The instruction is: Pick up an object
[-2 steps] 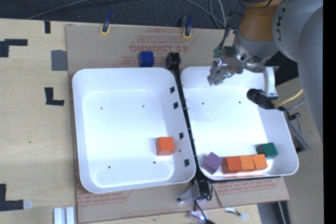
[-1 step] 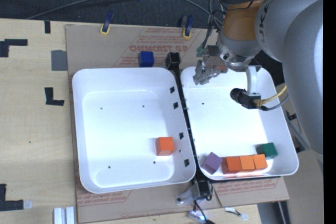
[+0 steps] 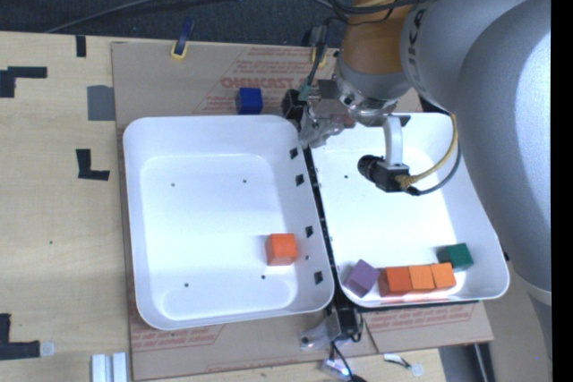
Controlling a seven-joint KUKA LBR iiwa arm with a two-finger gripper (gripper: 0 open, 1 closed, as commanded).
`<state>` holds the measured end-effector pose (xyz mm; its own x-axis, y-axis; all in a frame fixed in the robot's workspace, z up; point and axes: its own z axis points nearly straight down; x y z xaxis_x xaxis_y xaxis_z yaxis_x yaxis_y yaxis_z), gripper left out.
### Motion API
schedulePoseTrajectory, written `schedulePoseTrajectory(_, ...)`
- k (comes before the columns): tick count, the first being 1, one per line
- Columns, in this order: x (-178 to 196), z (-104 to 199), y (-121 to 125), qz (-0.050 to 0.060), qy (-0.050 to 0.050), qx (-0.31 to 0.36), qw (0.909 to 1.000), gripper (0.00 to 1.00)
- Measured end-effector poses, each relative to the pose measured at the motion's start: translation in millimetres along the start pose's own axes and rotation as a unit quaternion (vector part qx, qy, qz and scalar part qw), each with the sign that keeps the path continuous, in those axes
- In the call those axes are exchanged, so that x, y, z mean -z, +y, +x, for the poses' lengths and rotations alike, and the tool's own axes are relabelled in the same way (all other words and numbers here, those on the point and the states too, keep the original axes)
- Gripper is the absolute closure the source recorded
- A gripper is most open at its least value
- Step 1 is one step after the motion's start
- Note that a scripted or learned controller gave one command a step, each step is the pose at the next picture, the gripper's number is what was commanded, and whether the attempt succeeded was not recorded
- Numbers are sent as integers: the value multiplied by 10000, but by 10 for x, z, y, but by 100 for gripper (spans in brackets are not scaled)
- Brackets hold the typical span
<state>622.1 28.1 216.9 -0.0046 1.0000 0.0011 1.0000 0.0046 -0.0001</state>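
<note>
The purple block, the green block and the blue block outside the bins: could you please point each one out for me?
purple block (image 3: 361, 277): camera view, on its top face.
green block (image 3: 457, 257): camera view, on its top face.
blue block (image 3: 250, 99): camera view, on its front face.

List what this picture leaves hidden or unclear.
- Pincer: fingers blurred against wrist hardware, so their state is unclear.
- Right bin: the arm covers its far right part.
- Orange blocks: pressed together along the rim, count uncertain.
- Blue block behind the left bin: base hidden by the rim.
</note>
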Motion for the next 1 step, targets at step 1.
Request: schedulePoseTrajectory(1, -29, 507, -97, 3, -2, -2, 10000, 100)
